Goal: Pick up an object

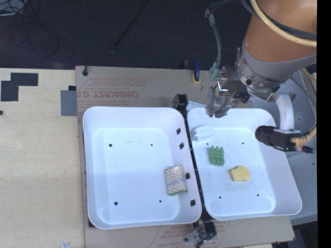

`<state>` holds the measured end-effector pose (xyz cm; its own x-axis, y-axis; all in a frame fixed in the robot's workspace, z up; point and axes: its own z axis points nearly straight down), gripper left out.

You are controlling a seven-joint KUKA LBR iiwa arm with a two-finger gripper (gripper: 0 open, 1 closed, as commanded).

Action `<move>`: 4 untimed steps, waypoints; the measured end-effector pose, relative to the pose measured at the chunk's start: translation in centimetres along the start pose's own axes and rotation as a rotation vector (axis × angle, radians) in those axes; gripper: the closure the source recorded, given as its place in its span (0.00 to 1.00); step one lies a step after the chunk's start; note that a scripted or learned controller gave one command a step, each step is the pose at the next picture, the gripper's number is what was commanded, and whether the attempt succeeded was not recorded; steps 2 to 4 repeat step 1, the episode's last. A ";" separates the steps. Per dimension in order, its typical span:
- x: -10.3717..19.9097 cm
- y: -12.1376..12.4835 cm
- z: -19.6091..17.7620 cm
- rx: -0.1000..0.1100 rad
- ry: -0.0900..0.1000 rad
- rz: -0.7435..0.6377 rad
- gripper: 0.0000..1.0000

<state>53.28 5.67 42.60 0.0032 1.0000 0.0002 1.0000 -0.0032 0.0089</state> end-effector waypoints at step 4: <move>-6.2 -3.1 5.6 0.018 -0.002 0.004 1.00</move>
